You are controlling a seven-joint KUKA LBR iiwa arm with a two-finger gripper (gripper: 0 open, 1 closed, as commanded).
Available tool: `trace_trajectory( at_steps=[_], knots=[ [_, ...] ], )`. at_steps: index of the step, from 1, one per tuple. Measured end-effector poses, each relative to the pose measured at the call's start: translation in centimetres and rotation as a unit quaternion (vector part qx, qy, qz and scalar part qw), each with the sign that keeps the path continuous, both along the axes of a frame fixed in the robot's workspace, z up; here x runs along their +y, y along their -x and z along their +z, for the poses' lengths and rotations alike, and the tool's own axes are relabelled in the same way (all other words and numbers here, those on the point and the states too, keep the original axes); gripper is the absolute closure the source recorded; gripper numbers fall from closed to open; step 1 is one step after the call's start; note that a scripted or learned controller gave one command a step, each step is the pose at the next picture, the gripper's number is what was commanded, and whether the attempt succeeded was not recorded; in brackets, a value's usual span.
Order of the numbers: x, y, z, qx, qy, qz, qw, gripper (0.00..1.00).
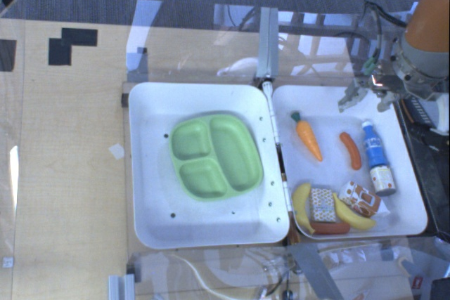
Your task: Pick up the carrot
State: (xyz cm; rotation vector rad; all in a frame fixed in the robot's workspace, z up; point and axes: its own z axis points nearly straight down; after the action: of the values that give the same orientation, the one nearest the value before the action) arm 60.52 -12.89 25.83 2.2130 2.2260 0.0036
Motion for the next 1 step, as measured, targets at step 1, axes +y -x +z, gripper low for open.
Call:
trace_trajectory(
  at_steps=[1],
  knots=[
    [3.68, -0.73, -11.73, 0.001, -0.0001, 0.063, 0.998, 0.0]
  ],
)
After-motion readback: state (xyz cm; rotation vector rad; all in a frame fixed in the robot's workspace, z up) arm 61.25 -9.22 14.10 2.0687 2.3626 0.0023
